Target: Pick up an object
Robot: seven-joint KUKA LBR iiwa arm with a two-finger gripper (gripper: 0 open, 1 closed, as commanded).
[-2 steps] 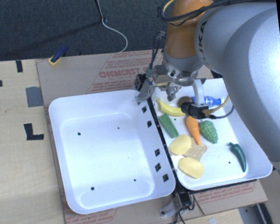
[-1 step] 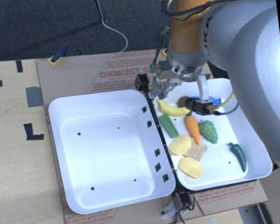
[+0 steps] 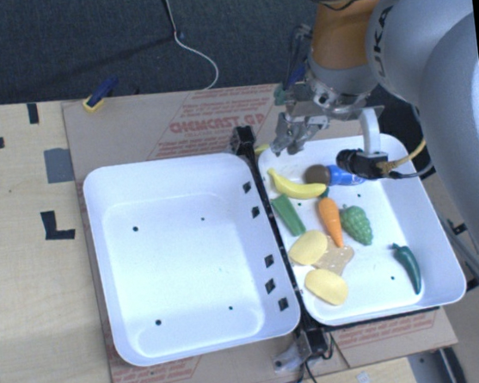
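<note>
Fingers [image 3: 290, 144] look slightly spread with nothing between them, hanging above the right bin [image 3: 419, 207]'s far-left corner. From here I fear they strike the rim or nudge the banana [image 3: 298, 186] aside.

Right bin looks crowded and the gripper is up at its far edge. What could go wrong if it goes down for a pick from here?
1. The gripper hangs over the bin's far rim by the divider, so a straight descent might strike the rim instead of a toy.
2. The banana, cucumber and carrot lie close together; the fingers may land on two at once or nudge one aside.
</note>
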